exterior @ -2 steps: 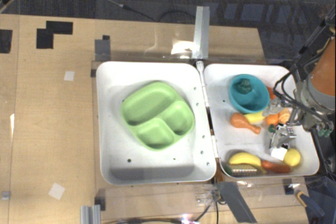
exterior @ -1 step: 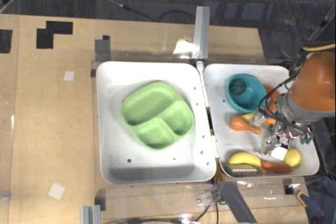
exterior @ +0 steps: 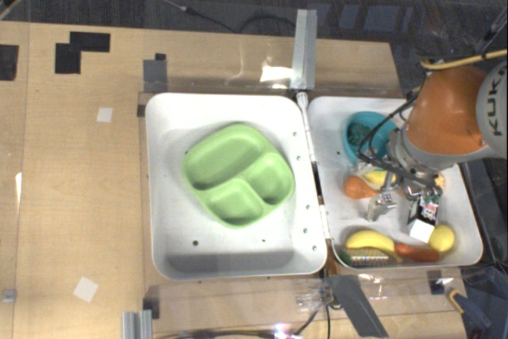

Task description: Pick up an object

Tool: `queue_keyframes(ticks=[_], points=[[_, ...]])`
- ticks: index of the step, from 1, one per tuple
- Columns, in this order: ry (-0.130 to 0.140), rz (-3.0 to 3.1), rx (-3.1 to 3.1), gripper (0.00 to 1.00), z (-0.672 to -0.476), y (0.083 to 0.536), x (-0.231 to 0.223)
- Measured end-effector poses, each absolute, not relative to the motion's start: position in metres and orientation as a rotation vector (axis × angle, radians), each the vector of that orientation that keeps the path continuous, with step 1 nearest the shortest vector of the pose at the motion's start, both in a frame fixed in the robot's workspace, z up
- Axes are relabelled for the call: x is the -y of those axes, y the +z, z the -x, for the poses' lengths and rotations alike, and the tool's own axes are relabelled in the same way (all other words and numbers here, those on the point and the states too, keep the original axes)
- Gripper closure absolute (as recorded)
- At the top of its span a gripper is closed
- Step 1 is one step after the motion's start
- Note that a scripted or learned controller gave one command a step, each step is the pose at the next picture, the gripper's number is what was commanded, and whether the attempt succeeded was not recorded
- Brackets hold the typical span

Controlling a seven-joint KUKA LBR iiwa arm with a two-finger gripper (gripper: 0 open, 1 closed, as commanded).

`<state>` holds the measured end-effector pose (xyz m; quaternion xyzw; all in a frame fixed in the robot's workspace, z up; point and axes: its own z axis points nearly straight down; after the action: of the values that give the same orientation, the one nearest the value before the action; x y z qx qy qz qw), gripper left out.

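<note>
Orange object (exterior: 357, 187) mid right bin, yellow banana (exterior: 370, 240) along its front wall, teal cup (exterior: 363, 132) behind

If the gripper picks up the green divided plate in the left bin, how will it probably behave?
The green divided plate looks like moulded plastic, so it is probably stiff and light for its size. It is wide next to the gripper, so only a rim or divider seems graspable, and it may tilt or slip. It lies flat in the left bin, so rolling seems unlikely.
</note>
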<state>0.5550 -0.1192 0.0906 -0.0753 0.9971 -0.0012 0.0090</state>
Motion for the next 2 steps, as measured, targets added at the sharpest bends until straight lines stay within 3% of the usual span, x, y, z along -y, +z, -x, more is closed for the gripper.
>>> queue_keyframes(ticks=[1,2], points=[[0.0,0.049,-3.126,0.0,-0.616,0.089,0.102],[0.0,-0.075,-3.127,0.0,-0.575,0.09,0.093]])
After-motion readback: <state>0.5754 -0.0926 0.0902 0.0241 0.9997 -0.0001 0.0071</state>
